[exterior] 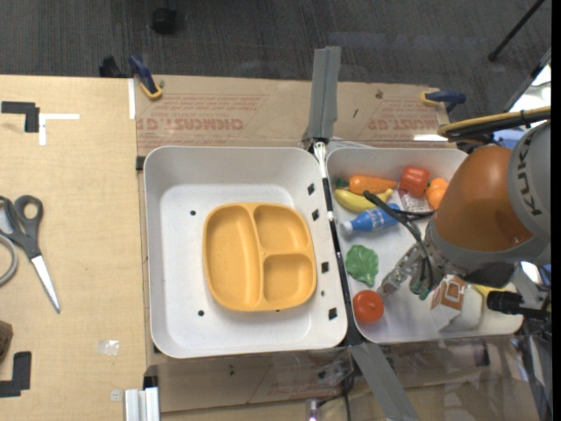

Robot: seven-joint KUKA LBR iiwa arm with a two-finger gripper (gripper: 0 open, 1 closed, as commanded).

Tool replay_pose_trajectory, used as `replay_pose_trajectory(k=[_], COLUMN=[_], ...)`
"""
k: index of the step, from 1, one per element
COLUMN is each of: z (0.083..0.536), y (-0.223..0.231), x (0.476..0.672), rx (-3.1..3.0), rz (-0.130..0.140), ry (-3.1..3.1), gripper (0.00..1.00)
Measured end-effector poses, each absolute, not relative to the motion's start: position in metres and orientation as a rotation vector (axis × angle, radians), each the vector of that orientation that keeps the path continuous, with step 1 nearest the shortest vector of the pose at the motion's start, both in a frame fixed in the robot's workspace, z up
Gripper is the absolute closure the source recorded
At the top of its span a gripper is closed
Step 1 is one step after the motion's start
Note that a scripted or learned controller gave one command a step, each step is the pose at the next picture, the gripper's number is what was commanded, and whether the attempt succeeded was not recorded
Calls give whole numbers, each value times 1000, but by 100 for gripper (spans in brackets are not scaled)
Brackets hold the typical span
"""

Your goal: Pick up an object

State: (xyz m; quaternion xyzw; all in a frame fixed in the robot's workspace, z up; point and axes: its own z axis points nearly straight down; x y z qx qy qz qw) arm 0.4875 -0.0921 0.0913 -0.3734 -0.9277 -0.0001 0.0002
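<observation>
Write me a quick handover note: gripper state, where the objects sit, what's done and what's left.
Gripper: low in the right bin; nothing visibly held.
Right bin holds: red tomato, green leafy piece, blue bottle, banana, carrot, red pepper, small carton.
Left bin: yellow divided plate.
Done: arm positioned over the objects.
Left: pick not yet made; the tomato and leafy piece look closest.

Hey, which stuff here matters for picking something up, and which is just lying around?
For the job: claw, red tomato, green leafy toy, banana, carrot, blue bottle, right bin.

Lying about: yellow divided plate, left bin, scissors, clamps.
</observation>
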Motion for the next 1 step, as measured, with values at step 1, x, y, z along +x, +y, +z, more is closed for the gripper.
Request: replay_pose_trajectory(k=[1], z=[174], y=[-177], x=[539], rx=[-1327], rz=[1], ry=[-2850], gripper=[100])
